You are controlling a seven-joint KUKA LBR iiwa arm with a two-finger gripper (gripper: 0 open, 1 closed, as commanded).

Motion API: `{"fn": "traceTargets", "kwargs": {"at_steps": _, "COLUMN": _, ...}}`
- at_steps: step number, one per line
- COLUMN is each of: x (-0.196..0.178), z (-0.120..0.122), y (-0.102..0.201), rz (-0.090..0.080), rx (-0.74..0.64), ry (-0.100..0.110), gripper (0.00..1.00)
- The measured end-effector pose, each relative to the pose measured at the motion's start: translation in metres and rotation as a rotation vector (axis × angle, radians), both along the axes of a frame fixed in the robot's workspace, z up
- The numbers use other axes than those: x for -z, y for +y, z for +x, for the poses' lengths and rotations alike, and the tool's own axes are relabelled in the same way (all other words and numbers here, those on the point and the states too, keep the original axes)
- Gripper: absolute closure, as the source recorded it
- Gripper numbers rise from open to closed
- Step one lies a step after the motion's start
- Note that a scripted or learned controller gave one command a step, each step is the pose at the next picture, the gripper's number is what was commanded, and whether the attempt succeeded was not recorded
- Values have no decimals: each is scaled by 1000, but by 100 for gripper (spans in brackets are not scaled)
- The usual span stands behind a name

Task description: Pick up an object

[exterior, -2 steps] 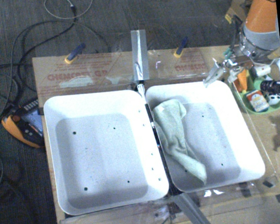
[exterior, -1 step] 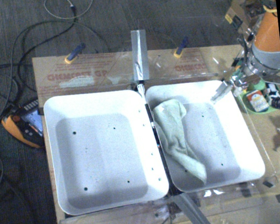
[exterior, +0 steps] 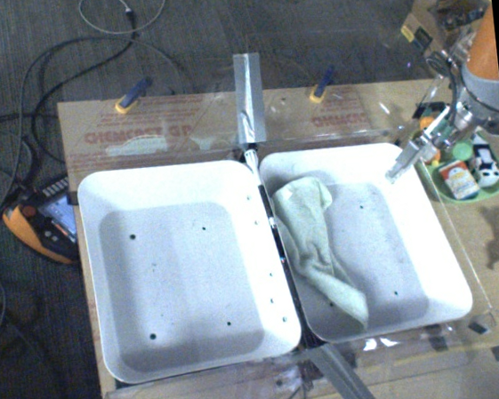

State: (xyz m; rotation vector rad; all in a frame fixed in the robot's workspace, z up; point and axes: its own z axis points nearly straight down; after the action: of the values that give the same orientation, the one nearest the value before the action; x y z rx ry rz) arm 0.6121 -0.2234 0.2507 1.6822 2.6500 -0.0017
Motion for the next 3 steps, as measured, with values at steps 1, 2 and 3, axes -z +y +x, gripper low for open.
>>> {"fn": "traceTargets", "kwargs": {"at_steps": 1, "x": -23, "z": 57, "y": 65, "rz": 2, "rx": 3, "ry": 0, "gripper": 0}}
{"fn": "traceTargets", "kwargs": {"at_steps": 2, "x": 62, "z": 39, "y": 180, "rz": 3, "rx": -157, "ry": 3, "gripper": 0}}
{"fn": "traceTargets", "kwargs": {"at_steps": 3, "x": 128, "z": 36, "y": 119, "rz": 2, "rx": 73, "ry": 4, "gripper": 0}}
